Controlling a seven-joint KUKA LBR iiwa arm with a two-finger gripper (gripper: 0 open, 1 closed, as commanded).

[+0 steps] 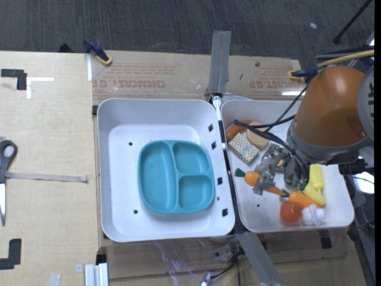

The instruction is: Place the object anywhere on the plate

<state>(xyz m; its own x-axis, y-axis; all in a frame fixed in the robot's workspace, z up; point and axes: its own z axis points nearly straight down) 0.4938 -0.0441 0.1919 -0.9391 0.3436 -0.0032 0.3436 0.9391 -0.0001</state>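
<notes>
Two white bins share the bench: the teal plate left, toys right. We cannot tell how the pincer stands over the carrot; we advise centring before closing.

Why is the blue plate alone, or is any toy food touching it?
Apart. The camera view shows the blue plate in the left bin, with the toy food across the divider in the right bin.
</notes>
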